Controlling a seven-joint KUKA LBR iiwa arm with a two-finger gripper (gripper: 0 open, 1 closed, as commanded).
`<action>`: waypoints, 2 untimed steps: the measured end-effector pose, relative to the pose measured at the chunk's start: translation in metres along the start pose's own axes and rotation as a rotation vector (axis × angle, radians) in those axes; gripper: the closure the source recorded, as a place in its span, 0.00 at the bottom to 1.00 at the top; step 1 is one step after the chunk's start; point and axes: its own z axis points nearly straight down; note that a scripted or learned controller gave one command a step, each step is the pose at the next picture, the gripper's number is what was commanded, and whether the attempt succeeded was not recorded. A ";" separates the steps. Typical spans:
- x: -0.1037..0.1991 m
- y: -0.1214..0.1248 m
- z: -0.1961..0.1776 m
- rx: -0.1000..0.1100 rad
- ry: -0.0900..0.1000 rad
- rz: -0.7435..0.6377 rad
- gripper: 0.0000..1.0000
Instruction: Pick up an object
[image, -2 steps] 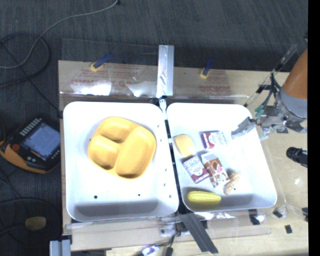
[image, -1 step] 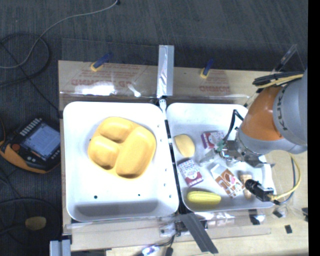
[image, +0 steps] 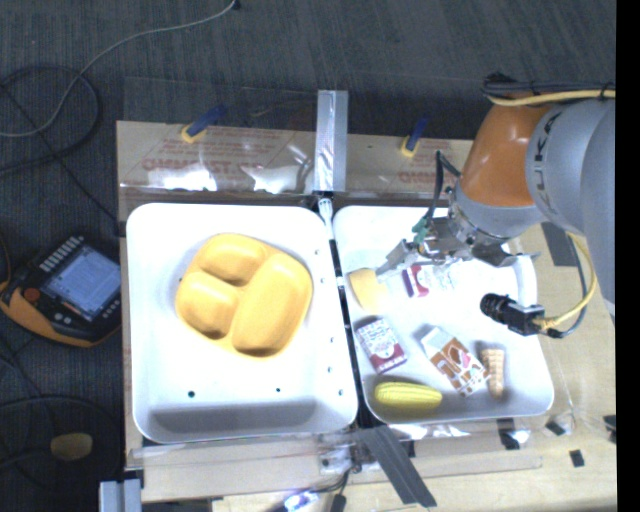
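My gripper (image: 420, 258) hangs over the upper middle of the right bin (image: 535, 400), open, with nothing between its fingers. Just below it lies a small white and pink packet (image: 419, 281). A yellow cheese wedge (image: 363, 288) rests against the bin's left wall, close to the left fingertip. Further toward the front lie a red and white pouch (image: 380, 342), a small carton (image: 453, 361), an ice cream cone (image: 493, 368) and a yellow corn cob (image: 407, 396).
The left bin (image: 150, 400) holds a large yellow bread-shaped object (image: 243, 293). A black cable connector (image: 510, 310) hangs over the right bin's right side. A handheld controller (image: 68, 290) sits on the floor at far left.
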 end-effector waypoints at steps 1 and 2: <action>-0.034 0.012 0.078 -0.018 -0.006 0.121 0.00; -0.035 0.013 0.070 -0.018 -0.008 0.120 1.00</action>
